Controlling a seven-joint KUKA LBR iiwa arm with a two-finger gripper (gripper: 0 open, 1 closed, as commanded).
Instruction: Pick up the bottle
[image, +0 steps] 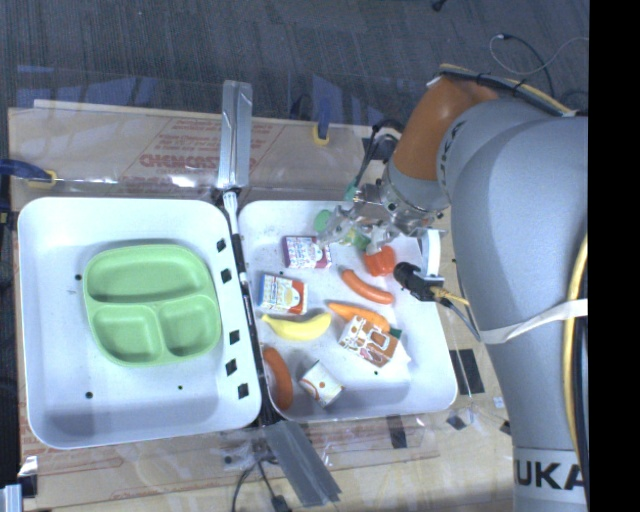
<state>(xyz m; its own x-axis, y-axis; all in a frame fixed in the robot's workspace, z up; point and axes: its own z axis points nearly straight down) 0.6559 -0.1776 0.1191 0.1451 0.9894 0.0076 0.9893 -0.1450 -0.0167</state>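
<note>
The bottle (323, 219) looks like the small green object at the far side of the right bin (432, 385), partly hidden by the gripper. My gripper (356, 226) hangs low over that far edge, just right of the green object and very close to it. I cannot tell whether it touches the bottle. The grey arm with its orange band (440, 120) reaches in from the right.
Around the gripper lie a maroon carton (305, 252), a red-orange piece (379, 262) and a sausage (366, 286). Nearer the front are a juice box (282, 293), a banana (297, 325), a carrot (355, 311) and a printed carton (370, 343). The left bin holds a green divided plate (152, 303).
</note>
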